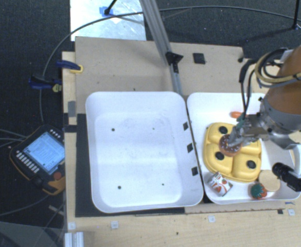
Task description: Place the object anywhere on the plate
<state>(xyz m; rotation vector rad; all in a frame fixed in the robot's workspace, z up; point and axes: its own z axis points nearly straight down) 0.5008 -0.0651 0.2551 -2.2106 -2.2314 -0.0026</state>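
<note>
A small brown object [226,146] is being pinched by the gripper [230,144] directly over the yellow sectioned plate [233,154] in the right bin [201,107]. A small can [219,184] and a green-and-red item [257,190] (both near the plate's front edge) are being left beside it.

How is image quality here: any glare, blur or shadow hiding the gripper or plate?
Camera view: even lighting; the white bins look bright and slightly washed out. The gripper is soft and small over the yellow plate, so its contents are unclear. Glare sits on the floor patch at the top.
</note>
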